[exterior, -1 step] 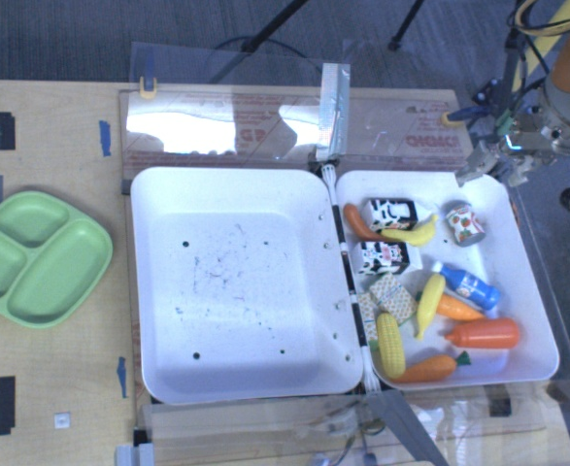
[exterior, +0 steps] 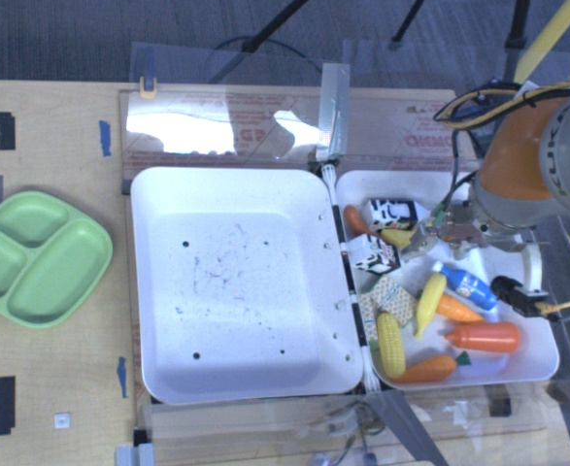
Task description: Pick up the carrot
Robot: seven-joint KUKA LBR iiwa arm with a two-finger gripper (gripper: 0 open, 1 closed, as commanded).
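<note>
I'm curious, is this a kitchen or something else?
Probably a robot lab, not a kitchen. A robot arm reaches over two white bins on a bench; one holds toy food like a carrot and corn. Tripod legs stand behind.

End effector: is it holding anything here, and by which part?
Cannot be told. The end effector sits low among the right bin's toys; the carrot lies apart, untouched.

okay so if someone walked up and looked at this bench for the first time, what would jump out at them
Probably the heap of bright toy food crowded into the right bin: a corn cob, a banana and an orange carrot along its near edge. Next, the grey arm with its orange band reaching in over that bin from the right. Off to the left, a green divided plate sits alone on the wooden benchtop.
</note>
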